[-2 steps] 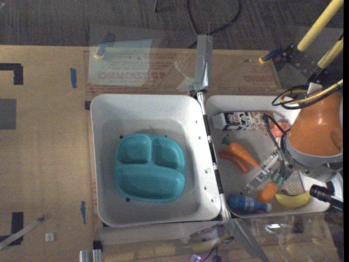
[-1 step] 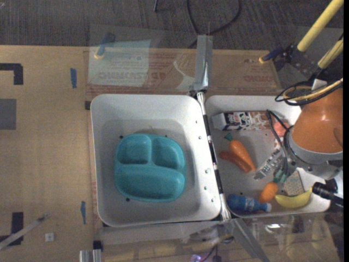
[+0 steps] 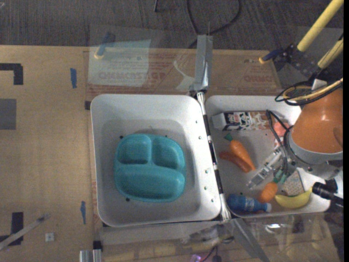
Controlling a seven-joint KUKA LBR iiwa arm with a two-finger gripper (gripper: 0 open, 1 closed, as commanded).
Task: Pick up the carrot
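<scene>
Tan wooden bench (image 3: 43,157) with blue tape marks (image 3: 73,77), dark carpet floor (image 3: 82,10) beyond, a black cable loop (image 3: 214,7).

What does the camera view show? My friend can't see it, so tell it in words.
A robot gripper hangs over the right bin beside a toy carrot, a milk carton, a banana and a blue bottle. The left bin holds a teal divided plate.

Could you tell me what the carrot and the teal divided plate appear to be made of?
The carrot looks like moulded plastic: uniform orange, smooth, green tip. The teal divided plate also seems plastic, matte to slightly glossy, with soft rounded compartment edges. Neither can be confirmed from looks alone.
</scene>
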